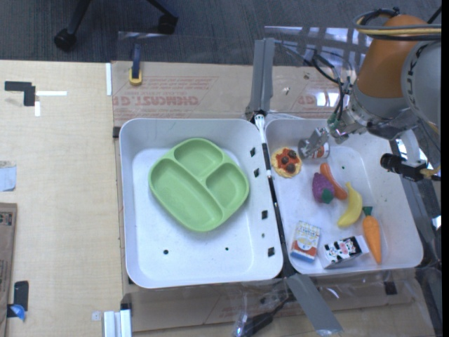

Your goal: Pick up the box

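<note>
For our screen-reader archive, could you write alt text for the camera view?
A grey arm's gripper hovers over the right white bin of toy food and two small cartons; the left white bin holds a green divided plate.

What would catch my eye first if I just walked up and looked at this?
Probably the green divided plate, lying alone in the left white bin. Next, the toy food scattered in the right white bin: a small pizza, a banana, two carrots and two little boxes near the front. The grey and orange arm's claw hangs over that bin's back, beside the pizza.
</note>
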Robot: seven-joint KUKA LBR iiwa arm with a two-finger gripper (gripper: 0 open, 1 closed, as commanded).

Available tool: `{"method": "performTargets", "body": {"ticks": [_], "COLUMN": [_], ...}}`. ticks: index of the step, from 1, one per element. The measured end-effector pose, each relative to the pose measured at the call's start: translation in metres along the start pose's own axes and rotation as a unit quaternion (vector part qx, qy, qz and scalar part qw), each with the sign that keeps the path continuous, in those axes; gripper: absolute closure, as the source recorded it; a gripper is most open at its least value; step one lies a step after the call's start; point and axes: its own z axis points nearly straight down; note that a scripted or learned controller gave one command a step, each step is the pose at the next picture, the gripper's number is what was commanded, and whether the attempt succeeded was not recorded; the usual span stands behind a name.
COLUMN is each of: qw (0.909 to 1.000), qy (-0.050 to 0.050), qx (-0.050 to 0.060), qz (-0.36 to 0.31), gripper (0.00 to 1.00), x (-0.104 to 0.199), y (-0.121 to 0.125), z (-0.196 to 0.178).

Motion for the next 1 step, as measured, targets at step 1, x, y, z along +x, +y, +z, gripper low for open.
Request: {"method": "performTargets", "body": {"ticks": [1], "qw": [0.9987], "qy": [0.0], "qx": [0.0], "qz": [-0.052], "gripper": [0.0], "x": [-0.0295], "y": [-0.001], "z": [0.0554]}}
